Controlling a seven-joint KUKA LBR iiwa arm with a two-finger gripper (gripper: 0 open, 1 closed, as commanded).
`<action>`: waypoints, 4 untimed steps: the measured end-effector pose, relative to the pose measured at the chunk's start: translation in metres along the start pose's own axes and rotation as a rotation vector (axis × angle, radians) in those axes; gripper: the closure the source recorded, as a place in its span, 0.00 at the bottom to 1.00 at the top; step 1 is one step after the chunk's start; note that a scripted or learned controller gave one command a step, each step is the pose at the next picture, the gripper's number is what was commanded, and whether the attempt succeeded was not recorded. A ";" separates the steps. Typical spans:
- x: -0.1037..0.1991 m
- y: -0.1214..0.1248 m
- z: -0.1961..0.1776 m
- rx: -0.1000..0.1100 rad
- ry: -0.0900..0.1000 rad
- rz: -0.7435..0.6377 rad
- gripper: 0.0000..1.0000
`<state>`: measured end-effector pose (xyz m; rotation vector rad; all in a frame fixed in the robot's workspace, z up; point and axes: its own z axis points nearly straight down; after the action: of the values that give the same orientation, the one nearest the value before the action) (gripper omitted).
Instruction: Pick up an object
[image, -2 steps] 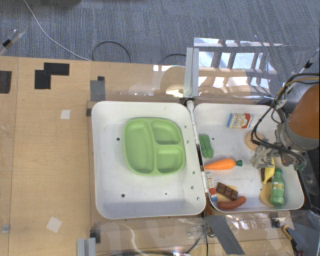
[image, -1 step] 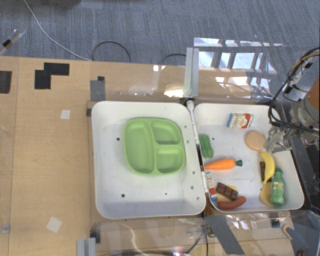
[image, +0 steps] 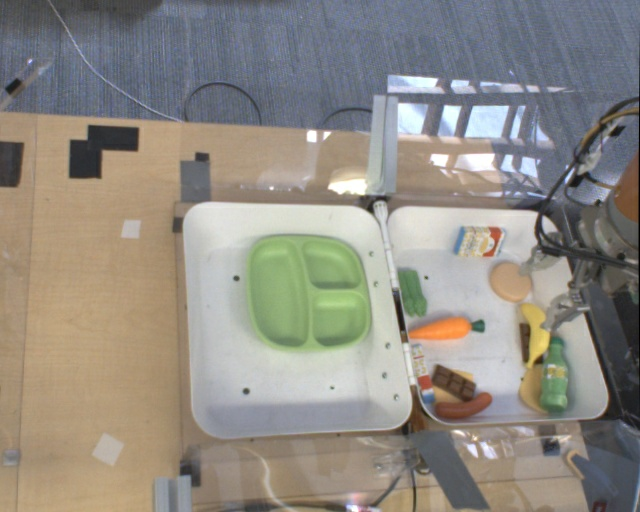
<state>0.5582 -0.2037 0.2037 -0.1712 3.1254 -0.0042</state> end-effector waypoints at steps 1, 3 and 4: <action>0.023 0.001 0.104 0.001 -0.001 -0.274 0.00; -0.025 0.109 0.113 -0.001 -0.004 -0.060 0.00; -0.031 0.110 0.098 0.003 -0.025 -0.065 1.00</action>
<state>0.5783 -0.0912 0.1060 -0.2702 3.0934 -0.0066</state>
